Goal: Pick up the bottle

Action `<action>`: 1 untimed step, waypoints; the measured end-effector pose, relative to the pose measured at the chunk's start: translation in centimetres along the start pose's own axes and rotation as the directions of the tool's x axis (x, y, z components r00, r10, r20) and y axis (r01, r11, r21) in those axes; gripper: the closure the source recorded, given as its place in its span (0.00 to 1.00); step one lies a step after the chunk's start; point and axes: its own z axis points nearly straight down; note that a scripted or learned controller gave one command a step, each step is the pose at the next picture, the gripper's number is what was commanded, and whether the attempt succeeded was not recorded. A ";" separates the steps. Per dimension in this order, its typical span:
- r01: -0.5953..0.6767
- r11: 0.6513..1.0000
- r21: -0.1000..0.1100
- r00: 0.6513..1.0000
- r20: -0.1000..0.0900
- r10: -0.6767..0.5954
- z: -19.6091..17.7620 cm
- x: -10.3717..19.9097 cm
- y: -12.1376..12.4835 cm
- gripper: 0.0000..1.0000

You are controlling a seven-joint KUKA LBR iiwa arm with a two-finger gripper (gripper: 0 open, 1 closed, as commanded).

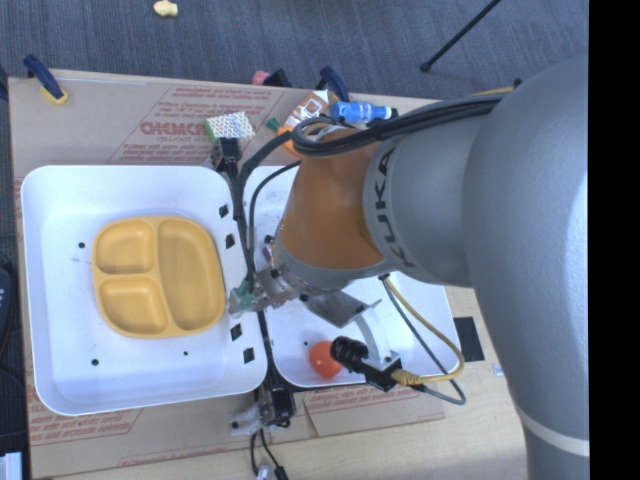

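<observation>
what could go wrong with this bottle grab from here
1. The arm covers most of the right bin, and no bottle can be made out from this camera, so a miss would likely go unseen.
2. The wrist sits close to the wall between the bins, so a descent might clip it.
3. The orange-red ball lies near the front of the right bin and could get nudged or picked up instead.

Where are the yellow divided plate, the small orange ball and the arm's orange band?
yellow divided plate (158, 275), camera view, center ridge
small orange ball (322, 360), camera view, middle of it
orange band (330, 213), camera view, its lit side
</observation>
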 end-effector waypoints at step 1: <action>0.333 0.943 -0.004 0.943 0.004 -0.333 -10.3 -2.3 -0.9 1.00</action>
